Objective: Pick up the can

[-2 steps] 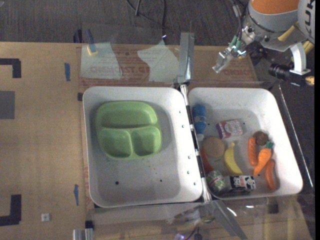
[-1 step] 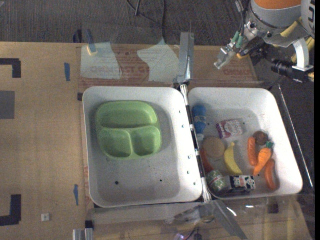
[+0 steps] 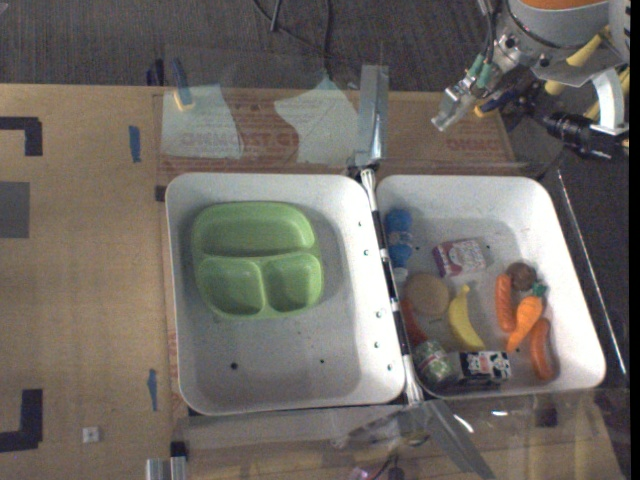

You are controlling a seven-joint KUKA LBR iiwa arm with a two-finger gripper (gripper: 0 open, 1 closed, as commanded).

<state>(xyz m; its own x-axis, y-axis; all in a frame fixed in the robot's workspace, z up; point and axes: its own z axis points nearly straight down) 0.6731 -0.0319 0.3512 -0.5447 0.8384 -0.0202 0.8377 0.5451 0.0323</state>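
The can (image 3: 432,361) is small, with a green and dark label, and lies near the front left corner of the right bin (image 3: 575,268). It rests beside a black-and-white milk carton (image 3: 486,366). My gripper (image 3: 458,100) hangs high above the bench, beyond the right bin's far rim and well away from the can. No object shows at its tip.
The right bin also holds a blue object (image 3: 399,224), a purple carton (image 3: 460,257), a tan round piece (image 3: 428,293), a banana (image 3: 462,318), two carrots (image 3: 527,314) and a sausage (image 3: 541,349). A green divided plate (image 3: 257,258) lies in the left bin (image 3: 290,368).
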